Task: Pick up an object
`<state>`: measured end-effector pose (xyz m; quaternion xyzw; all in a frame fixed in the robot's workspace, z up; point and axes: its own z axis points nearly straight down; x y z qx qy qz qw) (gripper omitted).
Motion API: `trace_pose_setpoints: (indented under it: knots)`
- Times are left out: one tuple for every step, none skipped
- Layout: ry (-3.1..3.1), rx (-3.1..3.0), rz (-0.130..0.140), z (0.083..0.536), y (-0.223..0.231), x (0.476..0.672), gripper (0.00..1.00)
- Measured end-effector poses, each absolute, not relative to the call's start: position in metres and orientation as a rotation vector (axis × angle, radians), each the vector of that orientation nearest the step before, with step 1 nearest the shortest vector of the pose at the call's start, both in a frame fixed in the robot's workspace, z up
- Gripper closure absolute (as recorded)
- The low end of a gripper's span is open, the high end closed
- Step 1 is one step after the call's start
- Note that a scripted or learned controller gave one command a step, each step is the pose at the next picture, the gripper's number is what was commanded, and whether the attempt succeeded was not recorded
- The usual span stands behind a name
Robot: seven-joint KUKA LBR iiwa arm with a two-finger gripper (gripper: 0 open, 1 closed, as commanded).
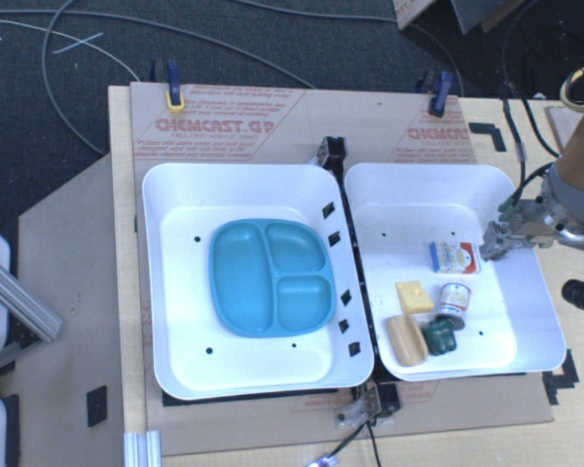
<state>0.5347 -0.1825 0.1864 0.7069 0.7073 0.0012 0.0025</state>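
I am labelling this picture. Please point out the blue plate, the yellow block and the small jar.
blue plate [273,277]: camera view, middle of the plate, in the left bin.
yellow block [415,296]: camera view, top face.
small jar [455,299]: camera view, its side.

- The 2 bins, left [165,261] and right [530,290], look like smooth white plastic with a faint sheen.
- The tray [271,276] is blue plastic, smooth, softly glossy.
- The board [224,120] under the bins looks like matt tan card or fibreboard with red print.
- The clamps [173,84] have blue plastic handles.
- The gripper [498,238] is dull grey metal.
- The box [452,257] looks like printed card.
- The jar [455,300] has a paper-like label and a pale lid.
- The yellow block [415,297] and tan block [406,340] are matt, foam-like.
- The green lump [439,337] is dark and slightly shiny.
- The floor [58,86] is dark, rough carpet.
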Motion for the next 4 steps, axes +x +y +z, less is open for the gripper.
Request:
trace_pose_setpoints:
  knots:
    - [2.220, 2.215, 0.005, 0.238, -0.174, 0.542, 1.00]
    - [2.220, 2.217, 0.004, 0.268, -0.174, 0.543, 1.00]
    - [2.228, 2.219, 0.000, 0.255, -0.127, 0.539, 1.00]
    - [2.228, 2.218, 0.001, 0.256, -0.082, 0.546, 1.00]
